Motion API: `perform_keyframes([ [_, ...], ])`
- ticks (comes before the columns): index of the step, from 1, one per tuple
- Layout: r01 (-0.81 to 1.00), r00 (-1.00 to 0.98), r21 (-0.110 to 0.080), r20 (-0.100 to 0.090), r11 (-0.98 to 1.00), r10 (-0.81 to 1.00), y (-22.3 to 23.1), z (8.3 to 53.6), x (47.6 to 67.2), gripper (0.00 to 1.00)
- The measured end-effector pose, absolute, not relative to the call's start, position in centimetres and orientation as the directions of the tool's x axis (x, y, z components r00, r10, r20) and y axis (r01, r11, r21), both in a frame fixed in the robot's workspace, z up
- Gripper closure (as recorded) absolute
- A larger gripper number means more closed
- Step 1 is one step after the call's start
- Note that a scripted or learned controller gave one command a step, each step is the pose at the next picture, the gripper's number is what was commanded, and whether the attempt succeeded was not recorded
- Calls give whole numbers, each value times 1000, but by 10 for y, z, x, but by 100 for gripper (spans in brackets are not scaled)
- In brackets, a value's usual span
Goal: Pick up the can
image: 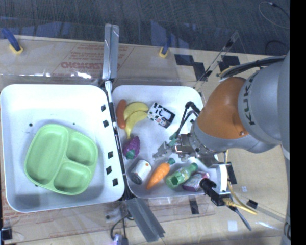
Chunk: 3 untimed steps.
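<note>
Orange-banded arm [229, 119] over right bin [143, 93], pincer [169, 149] above carrot [159, 175], near can [140, 171]; opening indiscernible.

A robotics lab: a grey-and-orange KUKA arm [245, 116] reaches in from three o'clock over a wooden bench [143, 52] bearing two white bins [10, 101], toy food [135, 115] at centre, yellow clamps [13, 44] at eleven o'clock, dark carpet [143, 6] at twelve.

Single fixed camera above the surface [51, 52], looking down at a slant, mid-range. Both bins in frame: left bin [15, 101], right bin [158, 92]. Arm [255, 111] enters from right.
</note>
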<state>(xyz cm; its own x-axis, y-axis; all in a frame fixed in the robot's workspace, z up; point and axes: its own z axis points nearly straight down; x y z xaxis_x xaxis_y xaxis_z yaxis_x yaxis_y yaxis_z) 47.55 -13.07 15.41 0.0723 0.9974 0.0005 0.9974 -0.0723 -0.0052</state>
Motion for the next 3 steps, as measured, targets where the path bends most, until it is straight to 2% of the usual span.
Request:
perform_keyframes([
  [1,999,51,3,-8,-51,999,-106,93,521,0],
  [2,996,84,-4,1,-84,996,-97,91,481,0],
  [3,968,251,-4,-1,-251,968,-128,124,507,0],
])
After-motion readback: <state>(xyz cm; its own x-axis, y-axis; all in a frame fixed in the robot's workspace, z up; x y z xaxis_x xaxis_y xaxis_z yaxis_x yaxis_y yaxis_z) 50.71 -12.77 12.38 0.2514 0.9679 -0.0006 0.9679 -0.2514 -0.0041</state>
